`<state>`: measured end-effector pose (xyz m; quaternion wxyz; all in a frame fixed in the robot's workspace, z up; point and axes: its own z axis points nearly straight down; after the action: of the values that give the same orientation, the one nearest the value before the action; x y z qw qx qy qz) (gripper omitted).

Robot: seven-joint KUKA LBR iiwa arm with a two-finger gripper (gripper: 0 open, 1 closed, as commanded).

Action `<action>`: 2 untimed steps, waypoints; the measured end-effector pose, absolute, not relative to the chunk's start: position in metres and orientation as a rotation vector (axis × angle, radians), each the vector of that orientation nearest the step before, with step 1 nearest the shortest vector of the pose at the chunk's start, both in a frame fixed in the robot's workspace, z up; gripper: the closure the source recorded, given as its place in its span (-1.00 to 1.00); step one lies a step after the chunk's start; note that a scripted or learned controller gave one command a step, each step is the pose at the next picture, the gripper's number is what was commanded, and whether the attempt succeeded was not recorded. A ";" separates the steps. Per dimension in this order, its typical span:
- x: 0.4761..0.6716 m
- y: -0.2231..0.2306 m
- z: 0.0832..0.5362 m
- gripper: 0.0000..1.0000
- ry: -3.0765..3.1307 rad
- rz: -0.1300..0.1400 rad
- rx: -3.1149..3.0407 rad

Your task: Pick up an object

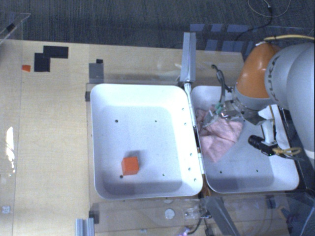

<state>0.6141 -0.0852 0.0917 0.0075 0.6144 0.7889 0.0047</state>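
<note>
My pincer (219, 113) is down in the right bin (256, 181), in its upper left part, right at the top edge of a crumpled pink cloth (222, 135). From this slanting look I cannot tell whether the pincer is wide or narrow, nor whether it touches the cloth or only hangs just over it. My arm (295, 77) comes in from the right, grey, with its orange band (253, 80) bulking above the wrist and covering the bin's upper right corner.

The cloth lies bunched close to the left wall of the right bin and spreads from there down toward the middle of the floor.

In the left bin (98, 132) sits one small orange block (130, 165), in the lower left part of the floor, apart from every wall and well away from my pincer. The two bins stand side by side, and a metal rail (188, 58) sticks out beyond them at the top of the seam between them. On the wooden bench (49, 156), far to the upper left, are black patches (49, 57) and a tiny orange square (26, 68)
</note>
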 end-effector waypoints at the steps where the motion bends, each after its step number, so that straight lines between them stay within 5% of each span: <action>1: 0.558 -0.105 0.092 -1.00 2.512 0.014 1.859; 2: 0.632 -0.095 0.091 -1.00 2.540 0.015 1.823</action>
<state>0.6323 -0.0951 0.0913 0.0074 0.5831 0.8123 0.0048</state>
